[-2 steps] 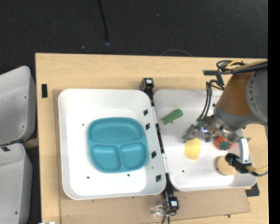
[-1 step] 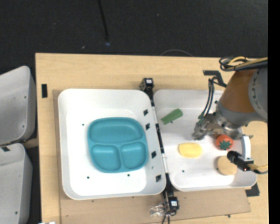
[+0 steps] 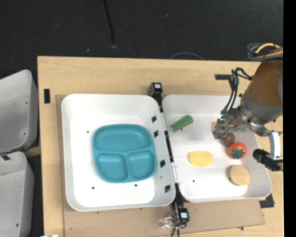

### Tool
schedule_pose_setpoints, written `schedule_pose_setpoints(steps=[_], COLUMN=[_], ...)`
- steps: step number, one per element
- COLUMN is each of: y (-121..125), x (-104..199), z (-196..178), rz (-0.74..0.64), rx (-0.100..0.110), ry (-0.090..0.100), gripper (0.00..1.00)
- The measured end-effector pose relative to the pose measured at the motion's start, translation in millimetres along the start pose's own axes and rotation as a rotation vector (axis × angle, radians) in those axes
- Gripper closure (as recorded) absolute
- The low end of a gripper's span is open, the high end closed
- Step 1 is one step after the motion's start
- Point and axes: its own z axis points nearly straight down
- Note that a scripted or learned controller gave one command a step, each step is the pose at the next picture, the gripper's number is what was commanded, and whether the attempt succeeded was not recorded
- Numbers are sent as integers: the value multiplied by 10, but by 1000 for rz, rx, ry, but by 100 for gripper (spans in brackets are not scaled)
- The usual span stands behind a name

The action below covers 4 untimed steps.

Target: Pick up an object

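We're hovering the tool (image 3: 226,131) beside the tomato (image 3: 237,150) in the right bin (image 3: 207,191). Can't tell its grip, so nothing's picked yet, we reckon

Tray (image 3: 123,152) in left bin (image 3: 71,147)

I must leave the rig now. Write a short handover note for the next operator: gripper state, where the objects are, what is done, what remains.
Gripper: low in the right bin, near its right side; whether it is open or shut cannot be told, and no object is seen in it.
Right bin holds: green piece at upper left, yellow piece in the middle, red tomato-like item just right of the gripper, tan round item at lower right.
Left bin: blue divided tray.
Done: arm is over the objects.
Left: grasp and lift one object.
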Motion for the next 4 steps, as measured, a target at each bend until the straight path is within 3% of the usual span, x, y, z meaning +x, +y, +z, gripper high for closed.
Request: schedule_pose_setpoints(steps=[2, 3, 4], y=[89, 253, 373], x=[0, 587, 989], z=[-1171, -1068, -1039], rz=[-10, -11, -10], rx=[-2, 5, 3], ry=[0, 1, 1], gripper=[100, 100, 100])
